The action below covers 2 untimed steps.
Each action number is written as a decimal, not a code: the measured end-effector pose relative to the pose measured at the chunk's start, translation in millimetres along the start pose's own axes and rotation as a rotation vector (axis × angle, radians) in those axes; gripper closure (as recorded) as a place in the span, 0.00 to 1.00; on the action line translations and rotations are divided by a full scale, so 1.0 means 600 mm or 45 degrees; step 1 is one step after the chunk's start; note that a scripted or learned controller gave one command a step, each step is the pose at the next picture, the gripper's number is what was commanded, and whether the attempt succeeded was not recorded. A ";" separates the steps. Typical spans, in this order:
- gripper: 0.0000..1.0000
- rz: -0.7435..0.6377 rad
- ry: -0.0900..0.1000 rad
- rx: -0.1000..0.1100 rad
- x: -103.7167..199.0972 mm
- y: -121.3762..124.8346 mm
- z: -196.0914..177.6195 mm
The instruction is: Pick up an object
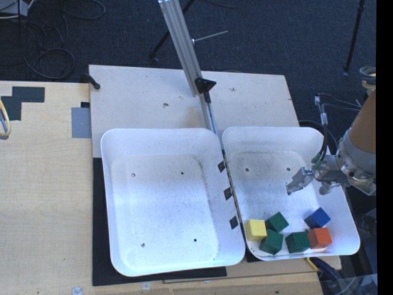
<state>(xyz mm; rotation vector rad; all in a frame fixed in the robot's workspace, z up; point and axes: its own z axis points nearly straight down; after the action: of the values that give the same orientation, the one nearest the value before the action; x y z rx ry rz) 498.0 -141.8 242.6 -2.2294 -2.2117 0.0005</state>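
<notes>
Several small blocks lie at the near end of the right bin (270,143): a yellow block (256,228), three green blocks (277,221) (271,243) (297,241), a blue block (317,217) and an orange block (320,237). My gripper (312,183) hangs over the right side of that bin, above and behind the blocks, with its two fingers spread apart and nothing between them. The nearest block to it is the blue one, just below.
The left bin (123,143) stands beside the right one, with black clips along the shared wall. A slanted aluminium bar (184,48) rises from behind the bins. A wooden bench top (43,195) lies to the left.
</notes>
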 end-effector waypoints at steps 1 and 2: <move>0.00 -0.012 0.003 0.010 0.050 0.086 0.240; 0.00 -0.013 -0.001 -0.002 0.001 0.169 0.253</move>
<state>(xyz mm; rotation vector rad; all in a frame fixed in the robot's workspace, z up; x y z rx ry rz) 599.3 -142.0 91.0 -2.2189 -2.2246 -0.0001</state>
